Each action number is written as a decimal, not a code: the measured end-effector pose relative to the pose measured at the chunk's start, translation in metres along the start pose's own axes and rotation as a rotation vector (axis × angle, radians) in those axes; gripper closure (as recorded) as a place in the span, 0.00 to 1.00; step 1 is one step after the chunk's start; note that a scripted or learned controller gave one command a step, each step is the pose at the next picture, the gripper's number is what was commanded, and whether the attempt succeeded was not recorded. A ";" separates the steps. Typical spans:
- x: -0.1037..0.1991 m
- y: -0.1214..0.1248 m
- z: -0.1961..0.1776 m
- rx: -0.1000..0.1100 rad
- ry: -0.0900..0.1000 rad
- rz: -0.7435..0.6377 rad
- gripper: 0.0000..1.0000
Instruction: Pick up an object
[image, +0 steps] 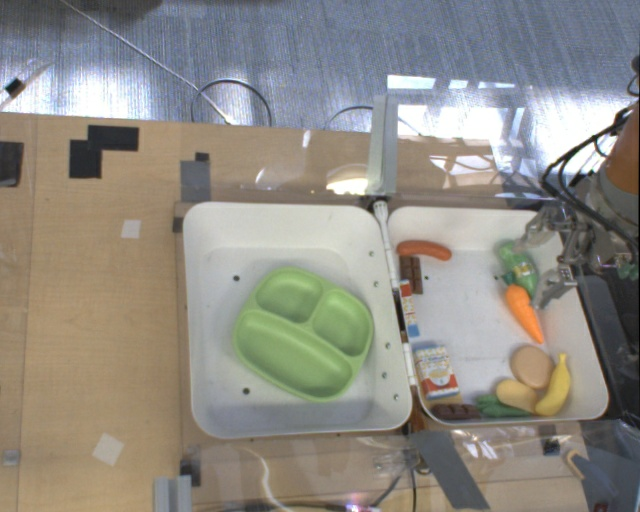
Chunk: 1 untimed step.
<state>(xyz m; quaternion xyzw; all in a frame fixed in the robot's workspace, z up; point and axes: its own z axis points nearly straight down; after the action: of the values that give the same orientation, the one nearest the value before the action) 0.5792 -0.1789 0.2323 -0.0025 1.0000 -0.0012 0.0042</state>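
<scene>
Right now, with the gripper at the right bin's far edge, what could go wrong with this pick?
1. The gripper sits by the carrot and a green item lying close together; it may nudge both and grasp neither.
2. It is near the right bin's rim, so it could strike the wall.

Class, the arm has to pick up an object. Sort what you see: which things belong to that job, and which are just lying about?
Belong to the job:
gripper
carrot
sausage
banana
small carton
right bin

Lying about:
green divided plate
left bin
cables
</scene>
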 end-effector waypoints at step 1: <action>-0.019 -0.010 0.134 0.000 -0.003 0.024 0.00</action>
<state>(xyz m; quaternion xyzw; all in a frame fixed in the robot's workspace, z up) 0.5993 -0.1895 0.0981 0.0096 0.9999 -0.0013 0.0059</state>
